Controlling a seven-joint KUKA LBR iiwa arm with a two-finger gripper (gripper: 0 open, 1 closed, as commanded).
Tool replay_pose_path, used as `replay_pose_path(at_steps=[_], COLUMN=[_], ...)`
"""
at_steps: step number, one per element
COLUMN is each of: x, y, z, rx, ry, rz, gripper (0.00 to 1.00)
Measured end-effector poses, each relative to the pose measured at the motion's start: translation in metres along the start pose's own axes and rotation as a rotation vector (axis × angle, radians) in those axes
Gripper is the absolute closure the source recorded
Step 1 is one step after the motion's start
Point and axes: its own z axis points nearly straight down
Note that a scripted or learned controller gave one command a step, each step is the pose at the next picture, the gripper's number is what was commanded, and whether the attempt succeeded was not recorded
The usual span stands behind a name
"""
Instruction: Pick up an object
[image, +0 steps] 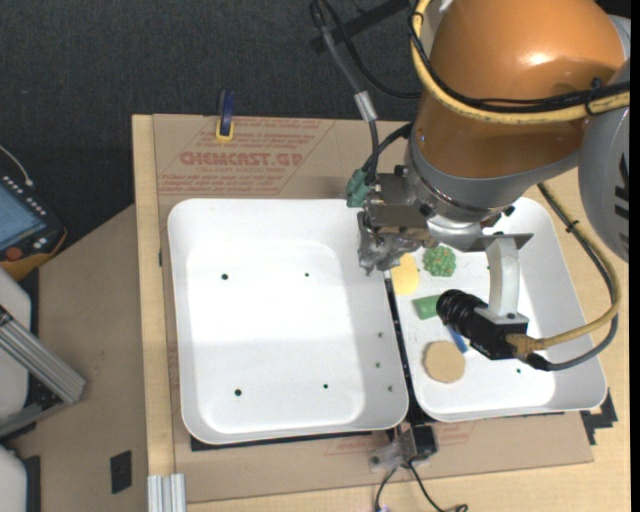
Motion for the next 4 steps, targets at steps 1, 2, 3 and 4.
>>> replay_pose_path(at_steps=[1,2,3,4], x=[-0.025,-0.022,-0.063,-0.033], y=[0.0,0.0,0.0,0.001], z=[0.012,0.033,0.055,0.054], rx=[-0.001,-0.001,-0.001,-0.006], ry=[0.0,0.0,-0.001,0.001], rz=[0.007,0.004,0.009,0.001], gripper=[1.0,1.0,1.0,1.0])
